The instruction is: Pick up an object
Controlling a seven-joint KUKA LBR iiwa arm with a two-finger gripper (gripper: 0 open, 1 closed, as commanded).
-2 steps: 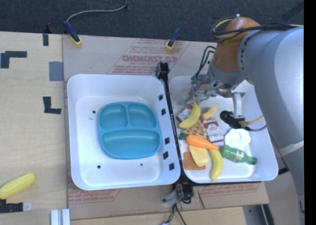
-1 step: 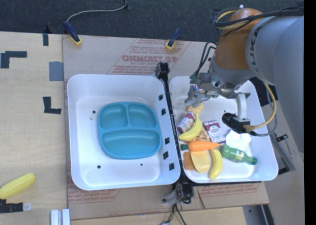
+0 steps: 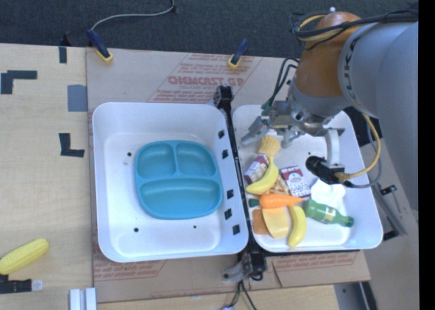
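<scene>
Corn cob at jaws, seemingly upright, right bin

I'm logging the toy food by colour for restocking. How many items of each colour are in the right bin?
Yellow: 4, two bananas, corn, cheese block
Orange: 1, carrot
Green: 1, bottle
Red and white: 2, cartons
Total: 8

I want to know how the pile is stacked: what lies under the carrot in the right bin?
The carrot lies across a yellow-orange block, with one banana's end beside its tip. Whatever else sits beneath is covered by the pile in the right bin.
</scene>
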